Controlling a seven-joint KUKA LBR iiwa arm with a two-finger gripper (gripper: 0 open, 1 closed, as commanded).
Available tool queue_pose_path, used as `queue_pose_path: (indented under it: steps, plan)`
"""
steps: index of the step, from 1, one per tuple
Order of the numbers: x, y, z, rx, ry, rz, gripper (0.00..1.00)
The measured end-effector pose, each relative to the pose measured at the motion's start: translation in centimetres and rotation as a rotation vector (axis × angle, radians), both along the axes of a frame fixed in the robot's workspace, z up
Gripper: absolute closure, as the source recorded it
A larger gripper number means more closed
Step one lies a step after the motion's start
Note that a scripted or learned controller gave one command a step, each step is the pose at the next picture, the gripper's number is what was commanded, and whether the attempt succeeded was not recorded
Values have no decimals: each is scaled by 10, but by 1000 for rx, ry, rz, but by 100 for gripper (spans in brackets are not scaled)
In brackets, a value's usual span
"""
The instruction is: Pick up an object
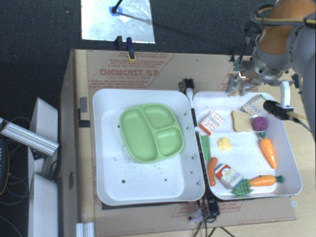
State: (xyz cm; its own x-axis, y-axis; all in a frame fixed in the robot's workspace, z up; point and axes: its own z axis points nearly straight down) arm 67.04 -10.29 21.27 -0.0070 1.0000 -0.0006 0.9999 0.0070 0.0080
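- The tabletop is a brown board printed in red with the word "CHEMCAST GP" along its far side; smaller red print beside it is too faint to read.
- Two shallow white bins sit side by side on it: the left bin and the right bin.
- In the left bin lies a light green divided plate with three compartments, tilted slightly.
- The arm reaches in from the far right, and its gripper hangs over the far edge of the right bin, with nothing seen between the fingers; whether they are open or closed I cannot tell.
- The right bin holds the loose objects:
- a small red-and-white packet near the left wall, its print unreadable;
- a patterned packet at the far side, just near the gripper, writing illegible;
- a tan slice of toast touching a purple round piece;
- a yellow lump near the middle;
- an orange carrot at the right;
- a second carrot with green leaves at the near side;
- a small carton with red, white and blue print, too small to read;
- an orange sausage by the left wall.
- A blue and yellow clamp grips the board's far edge.
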Motion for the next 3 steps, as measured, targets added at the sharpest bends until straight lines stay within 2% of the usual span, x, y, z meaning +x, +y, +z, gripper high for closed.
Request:
queue_pose_path:
  steps: [1,2,3]
  plan:
    - [-1,33,39,0,3,-1,100]
    - [-19,75,44,1,5,-1,100]
    - [-52,95,49,1,6,-2,100]
